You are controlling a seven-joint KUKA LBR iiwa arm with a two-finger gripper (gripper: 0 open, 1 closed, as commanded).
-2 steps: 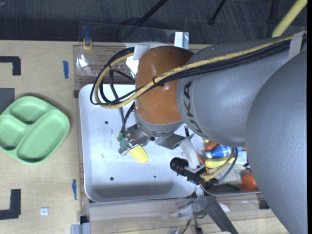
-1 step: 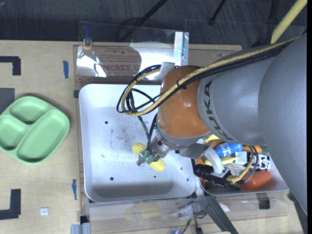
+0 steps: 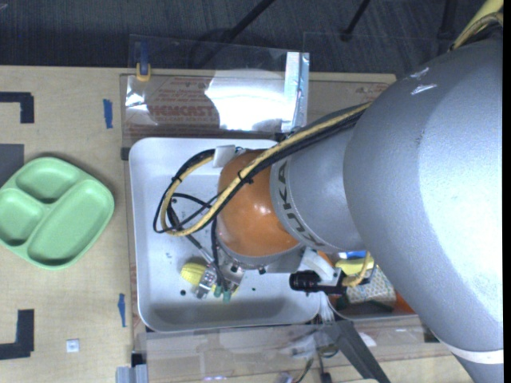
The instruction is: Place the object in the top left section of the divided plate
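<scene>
The green divided plate (image 3: 54,211) lies on the bench at the left, outside the bins, with three sections. My arm reaches down into the white bin (image 3: 148,214), its orange band above the wrist in the bin's middle. The gripper (image 3: 214,286) points down at the bin's lower part. A small yellow object (image 3: 192,274) lies on the bin floor right beside it, touching or nearly touching the fingertips. The wrist hides whether anything sits between the fingers.
A clear plastic sheet (image 3: 215,94) stands behind the bin. Yellow and black cables (image 3: 180,202) loop from the wrist over the bin floor. A yellow-blue item (image 3: 355,263) and a speckled sponge-like block (image 3: 374,290) lie under the arm at the right.
</scene>
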